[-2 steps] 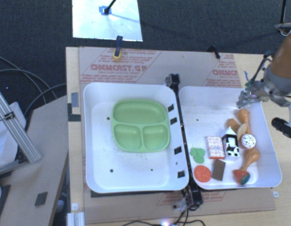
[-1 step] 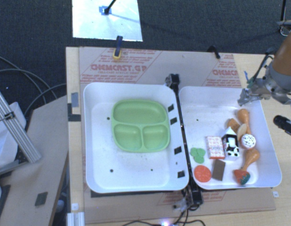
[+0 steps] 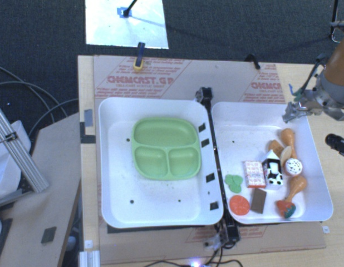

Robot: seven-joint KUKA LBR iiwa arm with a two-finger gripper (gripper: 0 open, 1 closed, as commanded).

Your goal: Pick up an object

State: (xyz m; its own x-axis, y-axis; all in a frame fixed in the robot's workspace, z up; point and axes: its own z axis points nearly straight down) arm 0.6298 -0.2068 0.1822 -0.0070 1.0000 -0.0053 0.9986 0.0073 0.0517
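1. Nearest the camera, at the near edge of the desk (image 3: 161, 243), a small cluster of cables and a clamp (image 3: 222, 239) sits where the two bins meet.
2. Left bin (image 3: 113, 166): shallow, white, carrying a green divided plate (image 3: 163, 148) with three compartments, lying flat near the bin's middle.
3. Right bin (image 3: 239, 132): holds the candidate objects, all gathered in its near-right half. From left to right: green leaf-like pieces (image 3: 234, 182), a red disc (image 3: 239, 205), a red-and-white patterned packet (image 3: 253, 174), a brown bar (image 3: 259, 199), a black-and-white carton (image 3: 274, 172), a round white speckled piece (image 3: 293, 166), a drumstick-shaped piece (image 3: 295, 187) and orange-brown pieces (image 3: 283, 142) just beyond.
4. Gripper (image 3: 293, 112): at the far-right corner of the right bin, above its rim, apart from every object. Its jaws are too small and blurred to judge; whether they stand wide or narrow cannot be told. Nothing shows between them.
5. Step in hand (judgement): approach, with no object yet secured. The objects lie touching or just beside one another, so a clean pick likely calls for an outlying item, such as the red disc or the far orange-brown pieces, with the descent centred on it to avoid nudging neighbours.
6. Surface and room: the bins rest on a printed brown board (image 3: 161, 79) over a pale wooden desk; a yellow-tipped clamp (image 3: 139, 57) holds its far edge. Dark carpet (image 3: 38, 26) surrounds, with a white sheet (image 3: 124, 15) beyond and a metal frame (image 3: 16, 149) at the left.
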